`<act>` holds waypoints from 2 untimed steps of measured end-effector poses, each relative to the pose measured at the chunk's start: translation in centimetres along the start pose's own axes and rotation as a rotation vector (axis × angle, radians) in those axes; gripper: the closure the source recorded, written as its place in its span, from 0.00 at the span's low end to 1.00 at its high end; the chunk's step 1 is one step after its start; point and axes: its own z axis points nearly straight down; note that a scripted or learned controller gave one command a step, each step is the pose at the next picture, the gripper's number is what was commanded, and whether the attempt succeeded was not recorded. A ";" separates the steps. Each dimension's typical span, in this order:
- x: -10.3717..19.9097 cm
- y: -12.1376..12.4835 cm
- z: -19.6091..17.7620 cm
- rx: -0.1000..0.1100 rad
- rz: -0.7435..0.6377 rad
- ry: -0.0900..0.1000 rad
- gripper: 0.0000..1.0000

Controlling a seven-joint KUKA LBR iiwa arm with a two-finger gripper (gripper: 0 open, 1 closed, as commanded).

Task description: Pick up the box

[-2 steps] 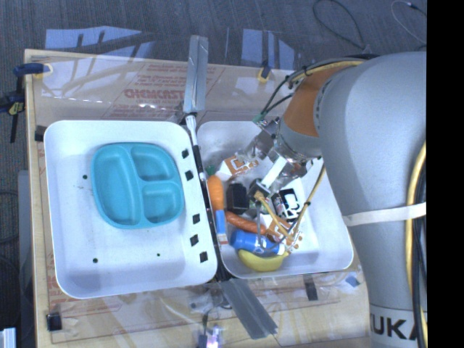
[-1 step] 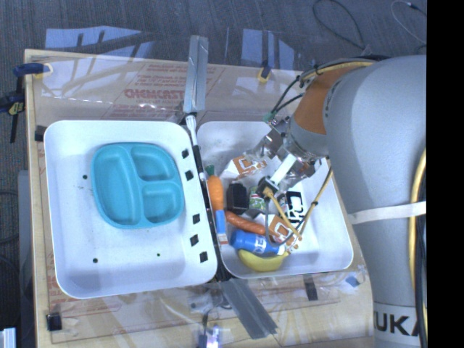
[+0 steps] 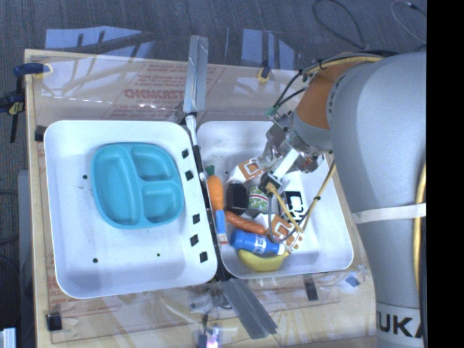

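While lowered into the right bin [image 3: 330, 246] from the view's right, pincer [image 3: 272, 178] down among the clutter, partly masked by its own wrist hardware and cables [image 3: 317, 194]. Open or closed: cannot tell.

Box [image 3: 255, 201]: small, pale with greenish print, just below pincer toward the near edge, in the middle of the pile. Touching or merely close to pincer: cannot tell. Not seen clamped.

Around it:
- Black block [image 3: 236, 194] just beside box, left of pincer and slightly nearer.
- Orange carrot-like piece [image 3: 215, 192] further left of pincer, lengthwise along the bin's left wall.
- Second orange piece [image 3: 245, 224] lying across, below box, on the near side of pincer.
- Blue bottle [image 3: 257, 243] on its side, nearer again, resting on a yellow banana [image 3: 262, 262] against the near wall.
- White card with black mark [image 3: 293, 203] right of box, just below-right of pincer, crossed by cables.
- Orange-bordered tag [image 3: 251, 169] just left of pincer; whether on pincer or loose, unclear.

Box hemmed in on left, near side and right; edges overlapped, full outline hard to make out.

Well left of pincer: left bin [image 3: 65, 216] holding a teal divided tray [image 3: 138, 185]. Both bins on desk [image 3: 94, 85]. Grey arm [image 3: 384, 158] cut off at the right and bottom.
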 end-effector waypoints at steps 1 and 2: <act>-2.1 -3.7 -9.4 0.026 0.224 -0.035 1.00; -6.3 -9.5 -18.0 0.023 0.374 -0.036 1.00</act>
